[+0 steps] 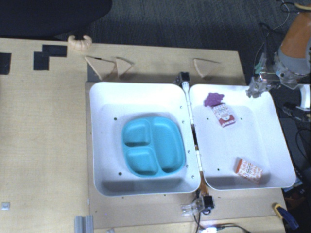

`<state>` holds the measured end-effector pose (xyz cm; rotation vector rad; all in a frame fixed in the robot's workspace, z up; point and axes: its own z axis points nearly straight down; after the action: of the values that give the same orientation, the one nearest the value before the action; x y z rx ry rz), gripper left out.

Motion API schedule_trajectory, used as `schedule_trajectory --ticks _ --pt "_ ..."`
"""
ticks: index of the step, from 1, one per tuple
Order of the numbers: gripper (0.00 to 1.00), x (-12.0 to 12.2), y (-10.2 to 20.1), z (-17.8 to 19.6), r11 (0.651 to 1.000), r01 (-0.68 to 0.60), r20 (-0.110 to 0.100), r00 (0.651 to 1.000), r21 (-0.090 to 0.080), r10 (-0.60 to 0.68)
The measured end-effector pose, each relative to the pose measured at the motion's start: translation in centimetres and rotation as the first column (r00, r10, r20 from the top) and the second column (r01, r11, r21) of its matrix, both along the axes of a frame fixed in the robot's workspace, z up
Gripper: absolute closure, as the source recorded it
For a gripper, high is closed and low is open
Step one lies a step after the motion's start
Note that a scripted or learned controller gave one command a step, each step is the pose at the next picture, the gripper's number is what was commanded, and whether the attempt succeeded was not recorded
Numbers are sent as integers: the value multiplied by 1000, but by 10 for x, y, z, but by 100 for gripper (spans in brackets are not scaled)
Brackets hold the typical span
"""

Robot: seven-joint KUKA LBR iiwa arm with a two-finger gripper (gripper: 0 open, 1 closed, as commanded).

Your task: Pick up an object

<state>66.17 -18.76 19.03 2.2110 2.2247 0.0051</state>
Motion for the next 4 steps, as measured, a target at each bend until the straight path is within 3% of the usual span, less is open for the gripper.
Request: schedule_trajectory --ticks 1,2,3,4 --pt "0 0 0 -1 1000 0 -1 1000 0 0" --pt "0 -23 -13 -95 1000 1 -1 1000 0 -1" --pt "0 -64 -19 -93 1000 3 -3 1000 0 -3" --pt "0 -134 14 -103 1000 5 1 1000 0 -5"
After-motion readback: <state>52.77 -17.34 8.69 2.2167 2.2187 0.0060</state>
